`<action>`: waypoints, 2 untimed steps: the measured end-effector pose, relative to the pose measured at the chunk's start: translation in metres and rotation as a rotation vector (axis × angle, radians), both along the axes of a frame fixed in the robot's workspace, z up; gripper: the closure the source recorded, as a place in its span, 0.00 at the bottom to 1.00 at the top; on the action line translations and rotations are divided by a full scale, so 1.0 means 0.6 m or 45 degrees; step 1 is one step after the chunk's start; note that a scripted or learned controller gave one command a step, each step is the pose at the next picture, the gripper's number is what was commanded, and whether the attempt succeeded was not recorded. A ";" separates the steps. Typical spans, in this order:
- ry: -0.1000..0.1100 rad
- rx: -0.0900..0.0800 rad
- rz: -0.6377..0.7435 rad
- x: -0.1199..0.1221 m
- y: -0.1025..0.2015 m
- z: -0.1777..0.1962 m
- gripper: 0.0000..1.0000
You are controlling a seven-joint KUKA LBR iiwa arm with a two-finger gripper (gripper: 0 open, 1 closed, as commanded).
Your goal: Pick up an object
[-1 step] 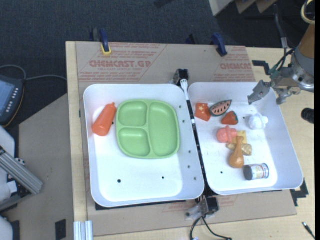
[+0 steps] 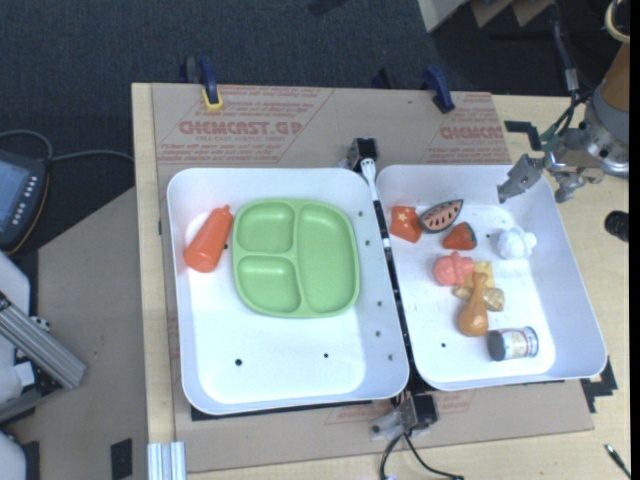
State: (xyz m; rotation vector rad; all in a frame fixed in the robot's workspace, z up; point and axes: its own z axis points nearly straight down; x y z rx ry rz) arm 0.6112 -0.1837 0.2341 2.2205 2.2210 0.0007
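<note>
My gripper hangs open & empty over the right bin's far-right rim, w/ the toys clustered mid-bin, so dropping on the packed pink figure / yellow piece prob. wedges a finger btwn them, missing the grab.

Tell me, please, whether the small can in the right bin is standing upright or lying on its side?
Lying on its side: the can shows its label along its length, dark end pointing left, near the right bin's front edge.
</note>
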 end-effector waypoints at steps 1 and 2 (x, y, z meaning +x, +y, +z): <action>0.008 0.002 0.000 0.011 -0.011 -0.088 0.00; 0.006 0.002 0.000 0.009 -0.019 -0.161 0.00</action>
